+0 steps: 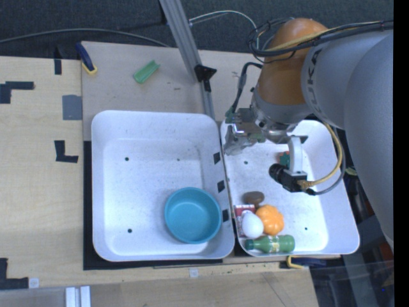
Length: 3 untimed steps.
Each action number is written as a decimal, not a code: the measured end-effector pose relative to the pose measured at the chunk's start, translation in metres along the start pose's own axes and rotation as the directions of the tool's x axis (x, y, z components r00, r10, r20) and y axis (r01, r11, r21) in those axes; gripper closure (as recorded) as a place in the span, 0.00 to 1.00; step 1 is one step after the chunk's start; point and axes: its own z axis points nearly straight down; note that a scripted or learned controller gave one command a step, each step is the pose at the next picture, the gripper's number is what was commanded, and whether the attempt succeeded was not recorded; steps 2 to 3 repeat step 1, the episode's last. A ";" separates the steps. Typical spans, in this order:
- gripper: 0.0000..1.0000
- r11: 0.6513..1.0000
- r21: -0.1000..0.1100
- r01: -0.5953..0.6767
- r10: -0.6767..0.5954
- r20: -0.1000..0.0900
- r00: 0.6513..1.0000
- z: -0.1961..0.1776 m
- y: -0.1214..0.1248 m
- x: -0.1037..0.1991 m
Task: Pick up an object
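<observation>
In the right bin (pixel 319 235), several small objects cluster near the front left corner. They are a brown oval piece (pixel 254 197), an orange ball (pixel 270 219), a white egg (pixel 252 225) against a small red item (pixel 243 210), and a green bottle (pixel 271 243) lying on its side. A blue bowl (pixel 192 214) sits in the left bin (pixel 128 171), front right. My gripper (pixel 235 138) hangs over the right bin's back left corner, well behind the cluster, and I see nothing in it.
The grey arm with its orange band covers the back right of the right bin. A black cable plug (pixel 285 176) dangles over that bin's middle. A grey pole (pixel 185 37) slants down to the wall between the bins. A green block (pixel 146 71) lies on the bench behind the left bin.
</observation>
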 end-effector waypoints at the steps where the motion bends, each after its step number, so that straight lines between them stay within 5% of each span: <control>1: 1.00 1.000 -0.001 0.002 -0.002 -0.001 1.000 0.003 0.007 0.063; 3: 1.00 1.000 -0.001 0.002 -0.002 -0.001 1.000 0.003 0.007 0.063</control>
